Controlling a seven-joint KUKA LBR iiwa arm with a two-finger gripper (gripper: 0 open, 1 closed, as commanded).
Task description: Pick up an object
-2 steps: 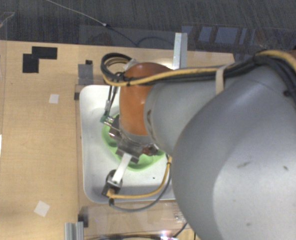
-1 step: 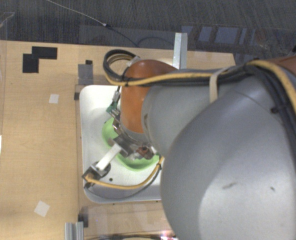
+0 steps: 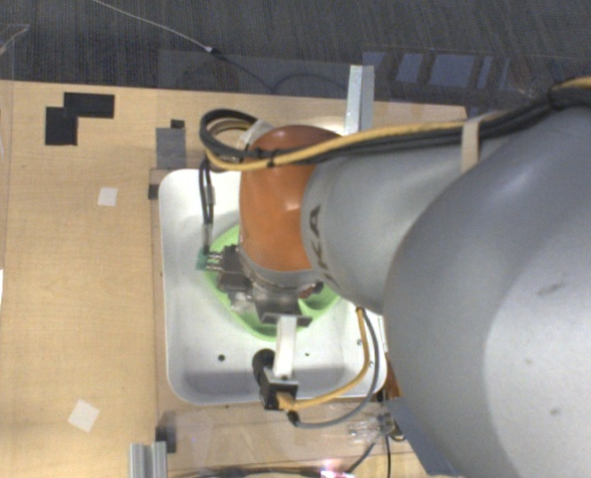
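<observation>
The arm [image 3: 454,267], grey with an orange band [image 3: 273,207] above the wrist, is seen reaching in from the right and covering most of the right half of the scene. Its wrist is positioned over the left white bin [image 3: 190,297], which lies on the pale wooden worktop [image 3: 76,297]. The gripper [image 3: 271,312] is pointed down into the bin, near the bin's middle, but it is masked from above by the wrist and its mounting, so whether it is released or clenched cannot be told. A bright green object [image 3: 225,285] is seen in the bin directly under the wrist; only its curved left edge and a patch at the near right of the wrist are visible, and whether it is touched by the gripper cannot be judged. A yellow and black cable bundle [image 3: 375,139] is routed along the arm and looped at the far side of the orange band. Black square markings [image 3: 76,116] are printed on the worktop at the far left.
</observation>
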